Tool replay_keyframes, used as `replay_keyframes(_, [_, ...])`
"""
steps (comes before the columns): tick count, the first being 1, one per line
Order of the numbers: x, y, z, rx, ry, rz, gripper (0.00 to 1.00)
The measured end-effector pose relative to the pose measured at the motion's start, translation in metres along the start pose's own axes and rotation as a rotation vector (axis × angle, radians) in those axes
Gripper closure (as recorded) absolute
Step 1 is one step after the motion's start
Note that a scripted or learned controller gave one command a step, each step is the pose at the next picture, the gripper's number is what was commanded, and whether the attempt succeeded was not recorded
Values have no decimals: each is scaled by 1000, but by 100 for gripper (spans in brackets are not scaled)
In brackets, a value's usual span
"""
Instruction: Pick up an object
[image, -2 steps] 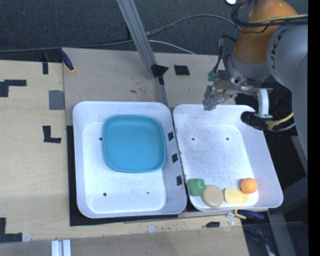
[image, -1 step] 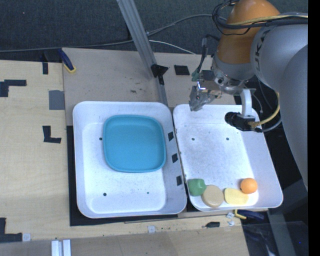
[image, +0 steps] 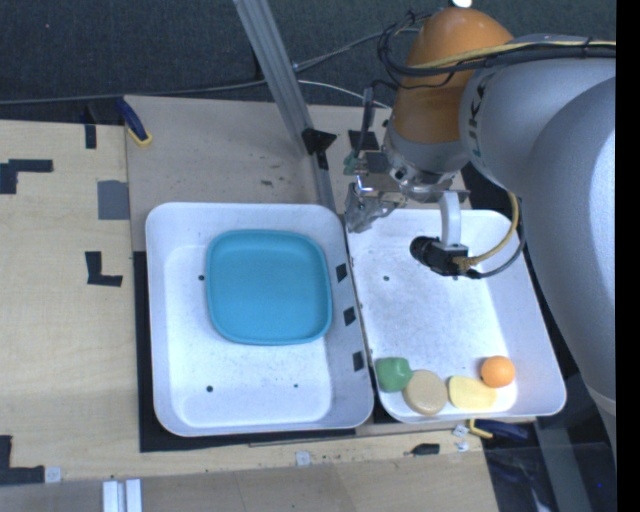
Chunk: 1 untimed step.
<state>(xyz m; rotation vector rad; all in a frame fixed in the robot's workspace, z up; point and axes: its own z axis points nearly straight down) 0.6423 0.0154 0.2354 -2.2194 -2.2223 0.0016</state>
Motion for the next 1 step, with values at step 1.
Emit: replay_keyframes(1, [56,-11,-3,0,0,-1,100])
